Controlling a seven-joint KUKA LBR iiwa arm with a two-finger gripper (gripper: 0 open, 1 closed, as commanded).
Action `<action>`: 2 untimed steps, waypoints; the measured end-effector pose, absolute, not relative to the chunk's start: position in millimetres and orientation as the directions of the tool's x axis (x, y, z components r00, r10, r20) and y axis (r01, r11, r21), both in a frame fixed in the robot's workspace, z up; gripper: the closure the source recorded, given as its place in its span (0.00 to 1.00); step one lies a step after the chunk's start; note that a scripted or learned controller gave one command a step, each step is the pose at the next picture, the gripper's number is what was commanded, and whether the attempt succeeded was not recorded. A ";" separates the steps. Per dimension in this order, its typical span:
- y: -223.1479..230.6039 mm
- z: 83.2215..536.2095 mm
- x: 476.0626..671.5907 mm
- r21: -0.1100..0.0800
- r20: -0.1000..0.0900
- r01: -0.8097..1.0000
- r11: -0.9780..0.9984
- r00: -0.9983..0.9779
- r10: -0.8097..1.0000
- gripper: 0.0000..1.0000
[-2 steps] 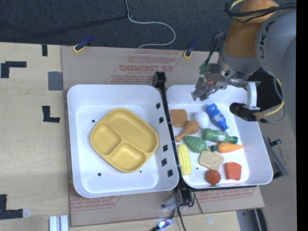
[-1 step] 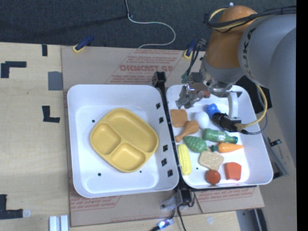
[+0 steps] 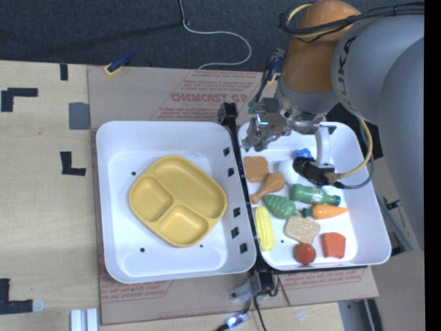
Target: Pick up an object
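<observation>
Over the right bin [image 3: 365, 250] hovers the hand [image 3: 256, 138], grip unclear; below lie corn [image 3: 264, 227], carrot [image 3: 329, 212], tomato [image 3: 304, 254] and other toy food. Left bin [image 3: 110, 185] holds a yellow tray [image 3: 177, 199].

High, slanted view over both bins [image 3: 103, 185]

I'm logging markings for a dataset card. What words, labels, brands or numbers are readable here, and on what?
"KUKA", partly visible in dark letters, on the grey arm.
Red print on the cardboard sheet under the bins: too blurred and upside down to read for certain.
Nothing readable on the bins, the yellow tray or the toy foods.
</observation>
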State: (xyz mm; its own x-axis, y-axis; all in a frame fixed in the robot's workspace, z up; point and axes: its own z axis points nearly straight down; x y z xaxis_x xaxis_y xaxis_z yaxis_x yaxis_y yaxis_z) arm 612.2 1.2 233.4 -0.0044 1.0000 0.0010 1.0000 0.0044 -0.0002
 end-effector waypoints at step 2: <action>4.1 213.2 608.0 -0.004 -0.001 1.000 0.001 -0.001 1.000 1.00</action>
State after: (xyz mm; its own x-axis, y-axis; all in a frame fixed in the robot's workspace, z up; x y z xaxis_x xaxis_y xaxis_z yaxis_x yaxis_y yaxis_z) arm 608.0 4.1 213.2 -0.0011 1.0000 -0.0014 1.0000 0.0011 -0.0040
